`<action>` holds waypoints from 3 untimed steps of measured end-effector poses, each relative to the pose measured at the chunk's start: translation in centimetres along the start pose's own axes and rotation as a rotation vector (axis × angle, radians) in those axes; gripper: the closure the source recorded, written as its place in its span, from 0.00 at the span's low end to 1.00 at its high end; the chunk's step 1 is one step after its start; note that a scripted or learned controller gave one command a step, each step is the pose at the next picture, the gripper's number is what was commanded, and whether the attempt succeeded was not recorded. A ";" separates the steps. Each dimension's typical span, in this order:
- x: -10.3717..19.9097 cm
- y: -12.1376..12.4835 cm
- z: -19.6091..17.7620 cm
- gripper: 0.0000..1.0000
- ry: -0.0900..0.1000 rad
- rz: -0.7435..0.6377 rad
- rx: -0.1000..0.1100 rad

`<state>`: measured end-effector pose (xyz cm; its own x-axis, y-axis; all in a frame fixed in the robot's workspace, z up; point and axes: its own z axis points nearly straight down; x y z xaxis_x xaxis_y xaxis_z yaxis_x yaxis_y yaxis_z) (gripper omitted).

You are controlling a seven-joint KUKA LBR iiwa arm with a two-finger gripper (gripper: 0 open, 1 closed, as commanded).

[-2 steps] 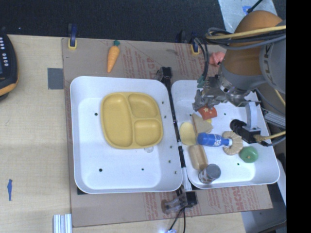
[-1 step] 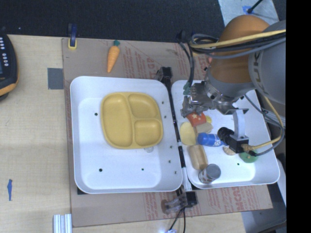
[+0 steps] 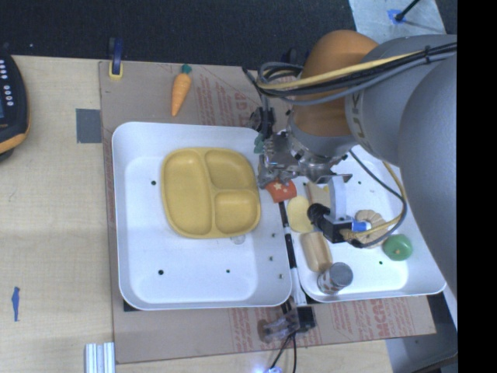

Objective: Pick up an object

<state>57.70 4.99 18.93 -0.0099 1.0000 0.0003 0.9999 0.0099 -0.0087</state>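
Note:
My gripper (image 3: 277,174) hangs low over the left edge of the right bin (image 3: 388,286), just above a small red-orange object (image 3: 281,189); the arm hides how its fingers stand. Beneath and beside it lie a pale yellow piece (image 3: 298,214), a tan bread-like roll (image 3: 314,251), a grey metal can (image 3: 336,277), a green round item (image 3: 397,247) and a beige ring-shaped thing (image 3: 371,221). The left bin (image 3: 140,286) holds a yellow divided plate (image 3: 210,191).
A toy carrot (image 3: 180,90) lies on the cardboard behind the left bin. A dark device (image 3: 12,103) sits at the far left of the bench. The arm's bulk covers much of the right bin.

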 end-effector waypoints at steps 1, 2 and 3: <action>-5.4 -1.1 -0.5 1.00 -0.002 0.012 -0.002; 0.2 0.3 -1.5 1.00 0.000 0.000 -0.008; -5.9 0.8 -0.2 1.00 -0.003 0.012 -0.003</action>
